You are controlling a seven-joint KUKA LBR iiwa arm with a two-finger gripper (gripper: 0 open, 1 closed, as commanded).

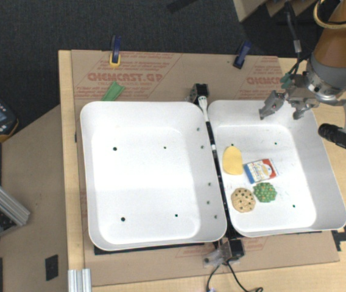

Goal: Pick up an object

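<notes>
Step in hand: the approach, judged from the layout; the gripper [281, 107] hangs over the far edge of the right bin [319, 163] with nothing between its jaws.
Jaws: apart, the two dark fingers splayed and pointing down toward the bin's far rim.
Arm: grey wrist with an orange band [337, 38], reaching in from the right.
Task's things: four small objects clustered in the middle to near part of the right bin, all well apart from the gripper.
Yellow piece [233, 160]: smooth, rounded, dome-like in outline, probably plastic; it lies nearest the divider between the bins.
Packet [261, 170]: flat, rectangular, blue, white and red print, slightly angled; it sits just right of the yellow piece.
Cookie [242, 199]: a flat tan disc with dark specks, at the near side of the cluster.
Green piece [265, 192]: round, bumpy, knobbly surface; it touches or nearly touches the cookie and the packet.
Left bin [100, 163]: smooth white tray with rounded corners and small dark holes.
Desk: brown printed cardboard [136, 72] under both bins, held by clamps at the far edge.
Next move calls for: travel toward the near side, centring over one object, then a descent; the yellow piece stands most free, while the other three crowd one another.
</notes>
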